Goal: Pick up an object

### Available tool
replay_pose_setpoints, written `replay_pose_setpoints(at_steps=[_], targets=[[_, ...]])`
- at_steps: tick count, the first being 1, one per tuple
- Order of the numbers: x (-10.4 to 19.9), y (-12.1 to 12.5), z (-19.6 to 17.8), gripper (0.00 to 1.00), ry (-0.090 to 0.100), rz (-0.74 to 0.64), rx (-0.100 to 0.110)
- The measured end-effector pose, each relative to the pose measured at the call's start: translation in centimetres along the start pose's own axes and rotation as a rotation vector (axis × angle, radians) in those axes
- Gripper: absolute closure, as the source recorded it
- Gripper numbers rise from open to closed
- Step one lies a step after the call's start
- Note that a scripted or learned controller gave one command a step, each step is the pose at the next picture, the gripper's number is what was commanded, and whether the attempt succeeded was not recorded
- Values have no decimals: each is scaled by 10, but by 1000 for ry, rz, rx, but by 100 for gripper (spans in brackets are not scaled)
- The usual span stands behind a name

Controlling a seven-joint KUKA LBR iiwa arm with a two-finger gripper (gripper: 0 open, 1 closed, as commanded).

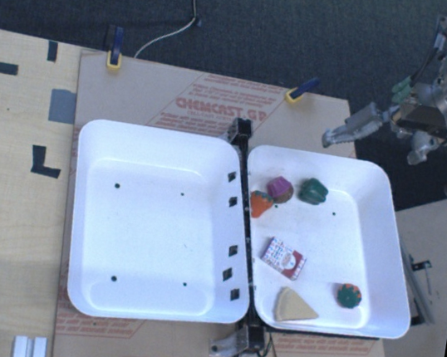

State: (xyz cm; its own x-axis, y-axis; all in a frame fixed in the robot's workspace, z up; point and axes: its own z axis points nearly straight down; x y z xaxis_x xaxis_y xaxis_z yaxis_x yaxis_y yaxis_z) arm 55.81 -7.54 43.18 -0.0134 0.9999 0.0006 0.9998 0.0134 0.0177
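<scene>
The gripper [357, 129] hung open and empty beyond the right bin [382, 241], clear of its toys.

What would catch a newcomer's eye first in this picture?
The bright clutter in the right bin: a purple piece, a green one, a red-and-white packet and a tan wedge. The gripper hangs above that bin's far edge.

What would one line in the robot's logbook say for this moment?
gripper: above right bin's far edge, nothing held | purple toy, red-white carton, tan wedge: lying in bin
</scene>
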Motion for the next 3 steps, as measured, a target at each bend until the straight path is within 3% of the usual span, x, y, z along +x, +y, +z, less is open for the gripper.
replay_pose_setpoints(at_steps=[1, 2, 3], targets=[[-39, -6, -111, 0, -5, 15, 3], [22, 113, -99, 0, -1, 5, 14], [-104, 110, -100, 0, -5, 22, 17]])
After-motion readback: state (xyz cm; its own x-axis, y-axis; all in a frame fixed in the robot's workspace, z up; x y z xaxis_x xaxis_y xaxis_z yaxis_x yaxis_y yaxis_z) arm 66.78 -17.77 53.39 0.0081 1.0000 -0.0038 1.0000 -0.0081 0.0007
